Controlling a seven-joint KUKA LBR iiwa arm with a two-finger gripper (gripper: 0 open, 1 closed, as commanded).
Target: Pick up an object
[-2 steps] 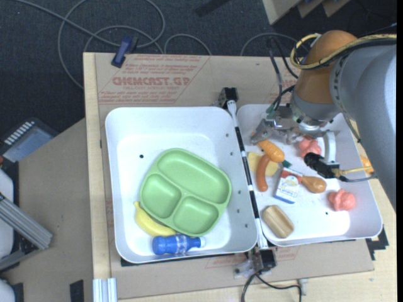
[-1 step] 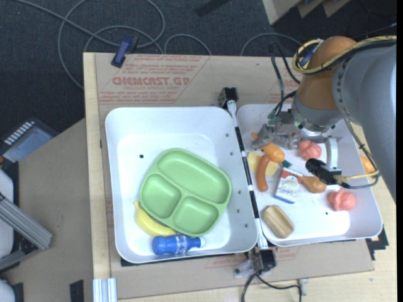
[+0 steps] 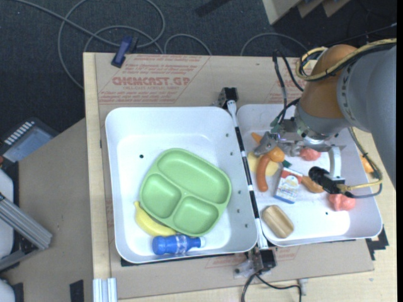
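Over in the right bin (image 3: 362,228) the gripper (image 3: 281,140) hangs low above a heap of toy food, just over an orange carrot (image 3: 274,157); I cannot tell how its jaws stand. Left bin (image 3: 119,168) holds a green divided plate (image 3: 184,190), a banana (image 3: 148,224) and a blue bottle (image 3: 176,245).

- Tan cardboard sheet (image 3: 157,80) with red lettering lay under both bins.
- Small blue clip-like object (image 3: 122,51) sat at its far-left corner.
- Thin grey cables (image 3: 94,17) looped on dark carpet (image 3: 38,74).
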